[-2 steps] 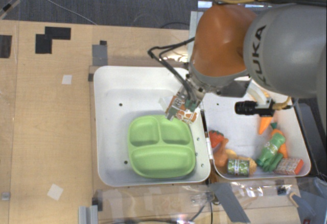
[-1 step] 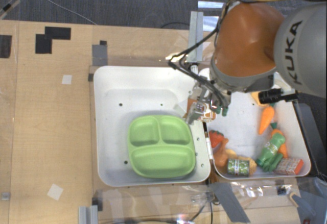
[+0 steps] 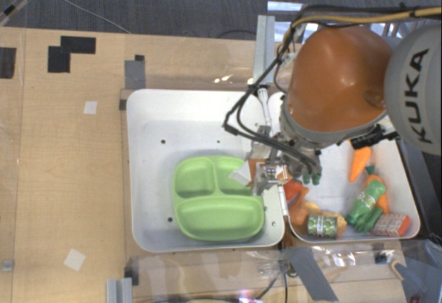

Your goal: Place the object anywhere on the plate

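- My jaws point(image 3: 266, 172) hang over the right edge of the green divided plate point(image 3: 215, 199), which lies in the left bin point(image 3: 148, 157).
- I cannot tell whether they are spread or pinching anything.
- In the right bin point(image 3: 407, 226) lie a carrot point(image 3: 359, 162), a green bottle point(image 3: 366, 201), a green can point(image 3: 322, 226) and a small box point(image 3: 390, 224).
- Both bins rest on my desk point(image 3: 62, 177).

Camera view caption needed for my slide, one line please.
KUKA arm's gripper hovers at the green divided plate's right edge in the left bin; toy carrot and other items lie in the right bin.
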`<state>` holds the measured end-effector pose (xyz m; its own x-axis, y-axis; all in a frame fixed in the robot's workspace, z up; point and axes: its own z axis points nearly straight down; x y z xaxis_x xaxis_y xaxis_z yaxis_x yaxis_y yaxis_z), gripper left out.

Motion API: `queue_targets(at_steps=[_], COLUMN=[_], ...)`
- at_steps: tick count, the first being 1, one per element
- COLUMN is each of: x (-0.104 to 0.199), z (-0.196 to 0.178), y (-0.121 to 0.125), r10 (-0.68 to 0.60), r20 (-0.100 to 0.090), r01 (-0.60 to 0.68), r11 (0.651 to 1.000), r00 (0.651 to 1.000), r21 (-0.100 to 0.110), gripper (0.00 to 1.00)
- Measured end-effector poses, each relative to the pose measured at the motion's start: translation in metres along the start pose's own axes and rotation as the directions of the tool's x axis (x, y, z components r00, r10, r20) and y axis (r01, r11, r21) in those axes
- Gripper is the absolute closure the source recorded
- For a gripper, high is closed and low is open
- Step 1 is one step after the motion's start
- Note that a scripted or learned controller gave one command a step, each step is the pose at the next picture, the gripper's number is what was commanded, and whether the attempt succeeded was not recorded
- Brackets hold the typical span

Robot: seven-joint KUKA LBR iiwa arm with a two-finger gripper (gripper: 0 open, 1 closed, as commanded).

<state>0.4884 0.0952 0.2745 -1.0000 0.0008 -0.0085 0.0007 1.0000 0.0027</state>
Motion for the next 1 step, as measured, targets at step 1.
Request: queue_targets(at_steps=[1], x=[-0.0025], z=[0.1273], y=[0.0674], r10=[0.055], r20=[-0.014], r01=[-0.055], r11=[0.998], r00=[0.998], r21=[0.002], gripper=[1.0])
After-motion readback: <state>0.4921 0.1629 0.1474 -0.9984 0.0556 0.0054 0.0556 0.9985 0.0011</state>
